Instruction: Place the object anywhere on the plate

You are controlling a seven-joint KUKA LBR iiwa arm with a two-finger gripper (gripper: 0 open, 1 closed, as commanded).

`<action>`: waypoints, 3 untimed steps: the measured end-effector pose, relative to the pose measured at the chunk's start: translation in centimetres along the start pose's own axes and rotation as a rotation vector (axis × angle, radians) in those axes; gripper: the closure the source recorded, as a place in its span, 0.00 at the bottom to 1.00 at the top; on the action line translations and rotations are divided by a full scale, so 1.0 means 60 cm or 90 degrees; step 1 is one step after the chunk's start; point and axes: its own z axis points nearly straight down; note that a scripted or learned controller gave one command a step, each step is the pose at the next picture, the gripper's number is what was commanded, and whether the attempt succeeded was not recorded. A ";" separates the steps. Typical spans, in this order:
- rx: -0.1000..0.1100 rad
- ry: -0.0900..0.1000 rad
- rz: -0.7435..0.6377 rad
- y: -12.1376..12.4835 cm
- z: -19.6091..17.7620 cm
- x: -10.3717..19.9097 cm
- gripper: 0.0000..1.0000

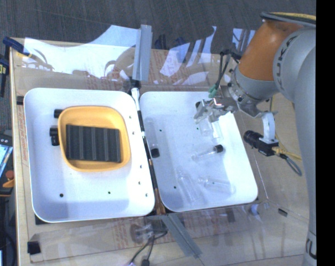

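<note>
A grey-and-orange arm (278,49) reaches over the desk's right bin (242,165), its end effector (207,111) hanging at the bin's upper part; how far it is spread cannot be told. The yellow plate (95,118), carrying a dark ribbed insert, sits in the left bin (40,187). A clear, dark-capped vial (209,151) lies in the right bin, below the end effector.

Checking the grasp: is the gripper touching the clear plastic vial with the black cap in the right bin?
Apart. In the camera view, bare white bin floor separates the gripper from the clear black-capped vial lying below it.
</note>
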 end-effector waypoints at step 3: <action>0.000 -0.001 -0.396 0.015 -0.016 0.172 1.00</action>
